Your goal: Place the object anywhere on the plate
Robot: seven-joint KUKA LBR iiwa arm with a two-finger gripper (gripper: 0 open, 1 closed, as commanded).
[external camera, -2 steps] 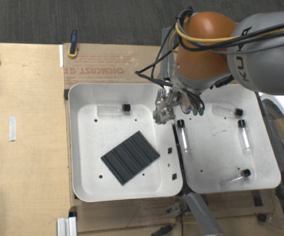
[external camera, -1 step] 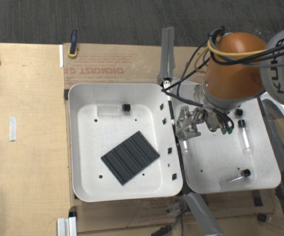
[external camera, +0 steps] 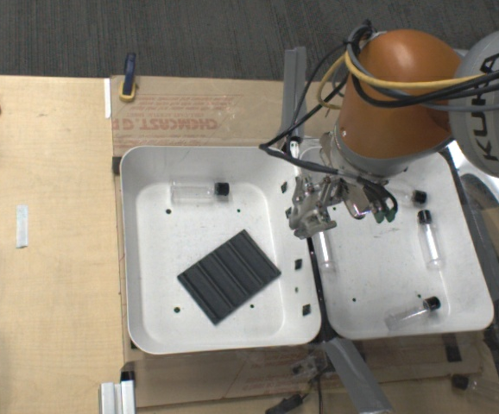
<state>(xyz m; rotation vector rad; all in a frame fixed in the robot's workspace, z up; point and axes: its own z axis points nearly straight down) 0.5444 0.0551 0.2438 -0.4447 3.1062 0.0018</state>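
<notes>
Tool (external camera: 312, 218), grip state unclear, hovers over a vial (external camera: 323, 250) at the bins' seam; plate (external camera: 229, 276) lies at eight o'clock, so the vial risks slipping.

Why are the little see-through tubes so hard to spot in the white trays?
In the camera view, even overhead light leaves the white bins bright and washed out, so the clear plastic tubes with black caps blend in; the ridged black rectangular plate stays sharp, with faint shadows.
</notes>
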